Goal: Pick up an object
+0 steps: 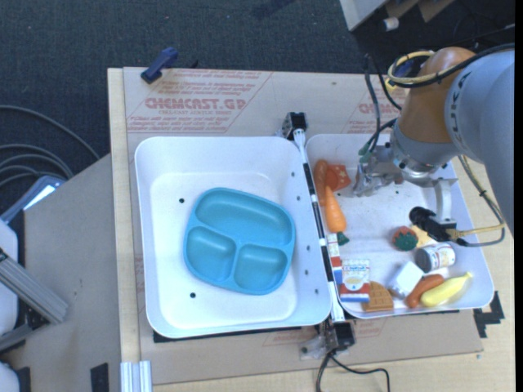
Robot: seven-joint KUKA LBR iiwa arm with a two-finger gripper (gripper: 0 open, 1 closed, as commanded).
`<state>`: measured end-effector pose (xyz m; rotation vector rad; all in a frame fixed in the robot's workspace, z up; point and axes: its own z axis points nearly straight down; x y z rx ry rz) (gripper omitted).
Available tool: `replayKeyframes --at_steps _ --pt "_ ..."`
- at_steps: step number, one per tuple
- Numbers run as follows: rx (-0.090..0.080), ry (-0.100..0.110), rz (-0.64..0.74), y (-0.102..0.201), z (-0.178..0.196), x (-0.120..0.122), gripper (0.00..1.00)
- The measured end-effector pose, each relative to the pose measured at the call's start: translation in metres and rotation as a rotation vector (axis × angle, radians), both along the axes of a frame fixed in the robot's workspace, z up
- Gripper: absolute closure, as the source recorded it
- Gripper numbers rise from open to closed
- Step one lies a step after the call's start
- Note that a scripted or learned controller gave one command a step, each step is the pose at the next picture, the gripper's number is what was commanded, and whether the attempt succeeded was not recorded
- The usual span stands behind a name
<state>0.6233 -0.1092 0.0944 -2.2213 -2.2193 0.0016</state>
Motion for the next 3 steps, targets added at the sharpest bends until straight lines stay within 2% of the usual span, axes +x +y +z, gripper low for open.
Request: replayKeyframes --at_steps 1,2,3 --pt "0.0 0.0 0.0 0.0 0.0 0.0 0.0" --pt "0.0 0.001 0.0 0.018 -0.01 -0.036 0.0" --pt "0.001 0.0 0.0 0.018 0.0 -0.035 1.0"
